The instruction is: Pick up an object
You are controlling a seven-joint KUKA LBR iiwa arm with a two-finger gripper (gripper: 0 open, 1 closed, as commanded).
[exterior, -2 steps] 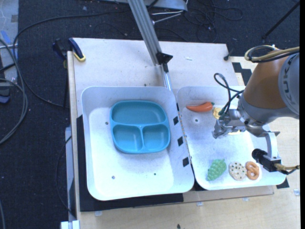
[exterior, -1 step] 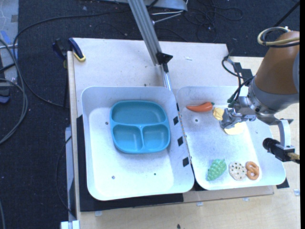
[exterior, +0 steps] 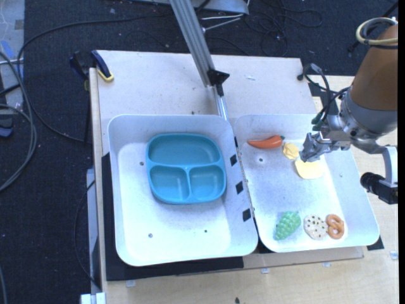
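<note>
Yellow food pieces (exterior: 308, 168) lie in the right bin (exterior: 354, 198), directly under our gripper (exterior: 312, 148), which sits low over their upper edge; we cannot tell the gripper's state from this slant. We judge the flat yellow slice risky: thin against the floor, it could slip out or get pushed aside, and the smaller yellow bit (exterior: 290, 150) just beside it may be nudged toward the orange carrot (exterior: 266, 142). Nearer the front rim of that bin rest green grapes (exterior: 288, 224), a cookie (exterior: 314, 226) and a pretzel (exterior: 335, 226). Across in the left bin (exterior: 126, 189), we see a blue divided plate (exterior: 186, 168) with nothing in its compartments.
</note>
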